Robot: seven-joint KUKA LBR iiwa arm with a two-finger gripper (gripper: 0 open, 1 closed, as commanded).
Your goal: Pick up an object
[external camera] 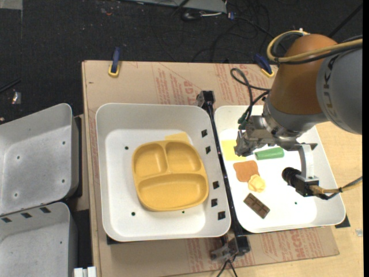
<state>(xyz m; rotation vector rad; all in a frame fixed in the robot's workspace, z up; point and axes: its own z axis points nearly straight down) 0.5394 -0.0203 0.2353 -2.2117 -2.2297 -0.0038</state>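
Arm reaching into the right bin over small food-like items

The gripper [249, 143] is hanging low at the upper left of the right bin [328, 212], just beside a green block [269, 153] and a yellow piece [228, 149]; whether it is spread or pinching anything I cannot tell. An orange piece [246, 169], a small yellow lump [256, 183] and a brown bar [256, 205] are lying below it, apart from it. A yellow divided tray [170, 175] is sitting in the left bin [115, 212]
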